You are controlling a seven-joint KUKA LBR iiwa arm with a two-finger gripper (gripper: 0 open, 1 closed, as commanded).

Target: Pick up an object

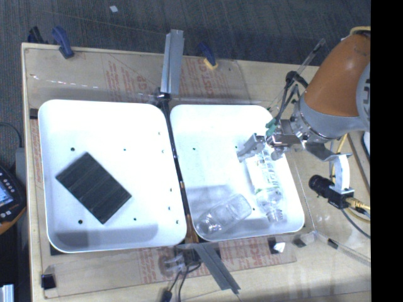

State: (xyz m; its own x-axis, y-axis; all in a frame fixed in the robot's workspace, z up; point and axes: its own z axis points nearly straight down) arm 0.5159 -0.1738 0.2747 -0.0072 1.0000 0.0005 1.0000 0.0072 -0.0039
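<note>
Camera view is showing you the gripper (pixel 252 147) hovering over the right bin (pixel 208 121), finger state unclear; clear plastic bottle (pixel 266 184) lying beneath looks light, slippery—you'd be grasping its midsection.

A single fixed camera hangs above the counter (pixel 38 74) and looks down on it at a slant, set far enough back to take in both white bins whole. The left bin (pixel 56 115) and the right bin (pixel 208 115) lie side by side across the middle of the view, with the counter's far edge toward the top and dark floor (pixel 189 5) beyond it. The arm (pixel 337 80) enters from the right side.
</note>
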